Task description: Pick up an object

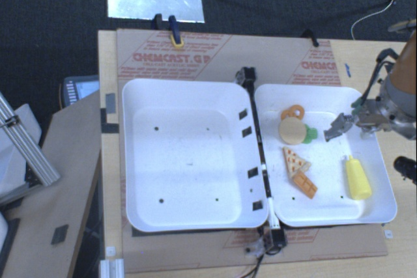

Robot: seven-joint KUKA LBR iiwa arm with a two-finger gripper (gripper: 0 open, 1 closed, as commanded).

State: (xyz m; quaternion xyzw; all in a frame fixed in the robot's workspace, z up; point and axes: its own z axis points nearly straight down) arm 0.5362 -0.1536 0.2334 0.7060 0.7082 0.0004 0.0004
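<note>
Objects for picking all lie in the right bin, and we count five of them. Nearest the far wall we see an orange pretzel-shaped ring, and touching its near side sits a round tan disc. A small green piece pokes out at the disc's right edge. Toward the front of the bin a triangular wedge, cream with orange spots, lies just beside an orange waffle-like block; the two seem to touch at a corner. Well to their right a yellow bottle lies on its side, its narrow end pointing toward the far wall.

The left bin shows us bare white floor with a few dark dots. The two bins sit side by side on a cardboard sheet over the desk, joined by a row of black clips along the shared edge.

The gripper reaches in from the right, over the right bin, near the green piece and above the yellow bottle. We cannot tell how its jaws stand, and we see nothing between them.
</note>
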